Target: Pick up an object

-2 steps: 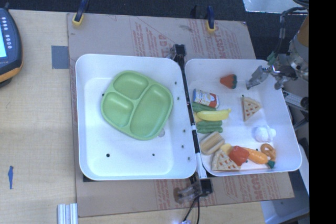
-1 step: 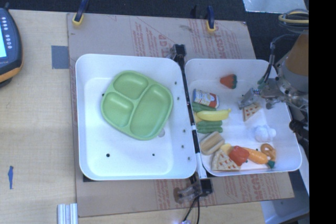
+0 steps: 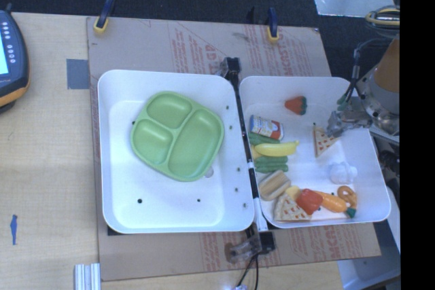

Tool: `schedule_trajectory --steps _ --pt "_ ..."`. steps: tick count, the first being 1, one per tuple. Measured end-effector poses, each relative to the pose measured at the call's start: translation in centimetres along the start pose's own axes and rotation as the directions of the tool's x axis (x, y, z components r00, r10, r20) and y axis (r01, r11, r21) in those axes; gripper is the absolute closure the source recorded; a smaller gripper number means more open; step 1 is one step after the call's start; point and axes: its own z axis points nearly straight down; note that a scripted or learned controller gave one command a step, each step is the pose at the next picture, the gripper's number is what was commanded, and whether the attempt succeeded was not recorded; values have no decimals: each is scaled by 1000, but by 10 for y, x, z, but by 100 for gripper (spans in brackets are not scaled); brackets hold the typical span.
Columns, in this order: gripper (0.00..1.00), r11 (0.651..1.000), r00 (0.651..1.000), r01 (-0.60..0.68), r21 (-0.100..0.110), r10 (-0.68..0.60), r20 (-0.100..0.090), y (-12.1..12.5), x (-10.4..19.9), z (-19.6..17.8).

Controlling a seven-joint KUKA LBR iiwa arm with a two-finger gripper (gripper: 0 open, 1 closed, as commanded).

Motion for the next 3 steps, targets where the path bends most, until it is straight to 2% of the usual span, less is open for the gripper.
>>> schedule_trajectory --steps 1,2,3 --pt "100 1000 1000 -5 1 5 -1 -62 -6 -35" --pt "100 1000 1000 -2 1 2 -3 -105 0 -60" --pt "0 1000 1000 -2 0 2 -3 -103 0 -59"
